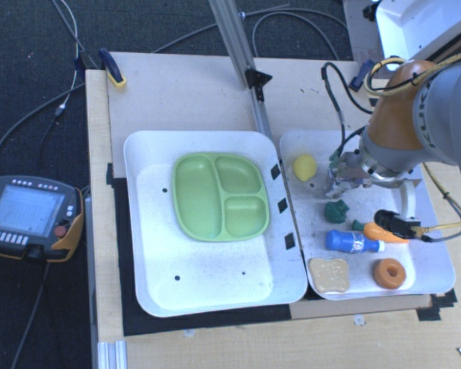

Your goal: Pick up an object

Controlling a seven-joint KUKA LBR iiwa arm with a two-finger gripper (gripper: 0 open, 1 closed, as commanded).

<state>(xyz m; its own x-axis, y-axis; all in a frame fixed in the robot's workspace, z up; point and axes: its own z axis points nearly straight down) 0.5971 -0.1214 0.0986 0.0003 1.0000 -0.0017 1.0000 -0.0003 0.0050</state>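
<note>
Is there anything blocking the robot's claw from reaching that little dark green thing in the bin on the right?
Nothing visible does. The gripper hangs right above the dark green object, with bare bin floor around it. The yellow ball lies off to one side and the blue bottle lies beyond it, both apart from it.

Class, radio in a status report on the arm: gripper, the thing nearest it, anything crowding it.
Gripper low in right bin, over green toy. Grasp unconfirmed. Yellow ball and blue bottle close by.
</note>
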